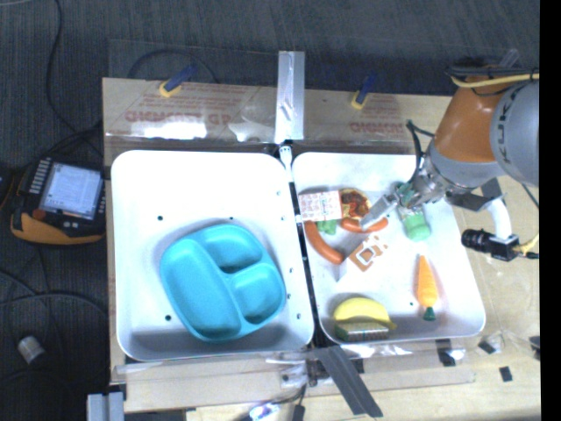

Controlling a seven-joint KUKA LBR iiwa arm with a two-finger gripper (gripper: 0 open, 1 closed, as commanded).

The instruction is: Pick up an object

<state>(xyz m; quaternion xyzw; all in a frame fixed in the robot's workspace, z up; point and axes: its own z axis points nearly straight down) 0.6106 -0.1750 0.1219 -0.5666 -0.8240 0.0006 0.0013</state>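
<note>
A: Pincer (pixel 379 209) state?

B: It cannot be told. A thin grey finger is seen slanting down-left from the wrist into the right bin (pixel 456 261), its tip just over the red things near the bin's middle, but whether it is spread or closed cannot be made out. Nothing is seen held.

A: What else is hard to make out?

B: The arm (pixel 478 134) is cut off at the right edge. A small red-brown item (pixel 354 203) by the card (pixel 318 204) is too blurred to be named. Part of an orange-red piece (pixel 375 225) is covered by the finger.

A: What is held by the right bin?

B: A sausage (pixel 323 242) is laid near the left wall, with a small green piece (pixel 328 227) just above it. An orange and white block (pixel 369 253) is seen near the middle. A green block (pixel 416 225) is set just below the wrist. A carrot (pixel 426 285) is laid toward the right side, green end nearest the front. A banana (pixel 360 310) is rested at the front wall, touching a dark flat thing (pixel 361 330) beneath it.

A: And the left bin (pixel 140 191)?

B: A blue divided tray (pixel 221 276) is held there, tilted, with three compartments.

A: Beyond the desk?

B: A device with a lit screen (pixel 68 191) is seen on the floor to the left.
</note>
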